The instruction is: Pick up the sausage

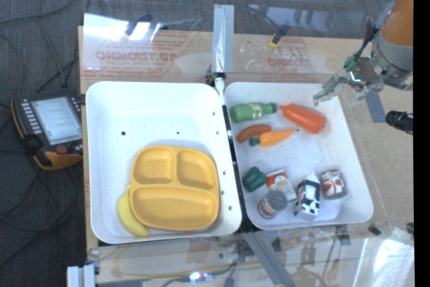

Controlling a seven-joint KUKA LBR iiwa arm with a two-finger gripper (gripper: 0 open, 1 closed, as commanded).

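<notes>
The sausage [252, 132] is a short brown-red piece in the upper left of the right bin [356, 165]. It lies just below a green bottle [253, 111] and touches the stem end of a carrot [274, 138]. My gripper [339, 92] hangs over the bin's upper right corner, well to the right of the sausage. It is open, its fingers spread with nothing between them. An orange-red bottle [304, 117] lies between the gripper and the sausage.
The front of the right bin holds a green pepper [254, 178], a small carton [278, 181], a can [271, 203], a cow-patterned carton [308, 197] and another can [331, 183]. In the left bin [134, 111] sit a yellow divided plate [176, 186] and a banana [129, 215].
</notes>
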